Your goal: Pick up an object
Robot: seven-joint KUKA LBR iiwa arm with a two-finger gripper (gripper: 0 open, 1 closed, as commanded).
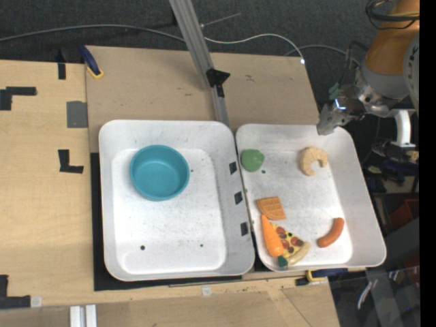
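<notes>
The right bin (pixel 354 182) holds a green round item (pixel 252 159), a pale croissant (pixel 313 160), a tan waffle square (pixel 271 208), an orange carrot (pixel 272 236), a pizza slice (pixel 294 246) and a red sausage (pixel 330 232). My gripper (pixel 327 122) hangs above the bin's far right corner, just up and right of the croissant, with nothing seen between its fingers. The grey and orange arm (pixel 388 53) comes in from the upper right.
The left bin (pixel 116 203) holds a teal bowl (pixel 159 172). A grey metal pole (pixel 197 46) slants down from the top to the gap between the bins. Cables run across the dark floor at the back. Black tape marks lie on the bench at left.
</notes>
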